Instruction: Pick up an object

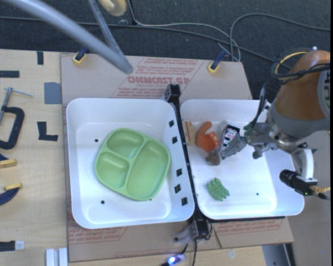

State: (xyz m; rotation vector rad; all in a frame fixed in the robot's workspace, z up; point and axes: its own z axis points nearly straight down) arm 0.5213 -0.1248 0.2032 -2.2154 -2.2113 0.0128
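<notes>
In the right bin, the gripper is positioned at the 9 o'clock side, reached in from 3 o'clock. Whether it is apart or together cannot be told. An orange object lies just beside it toward 10 o'clock. A green leafy object lies near 6 o'clock. A green divided plate is seated in the left bin.

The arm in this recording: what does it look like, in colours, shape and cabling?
The arm is a rounded, bulky body with an orange band over grey. Thin dark cables loop around its upper part. Its gripper is grey metal with slim fingers.
</notes>
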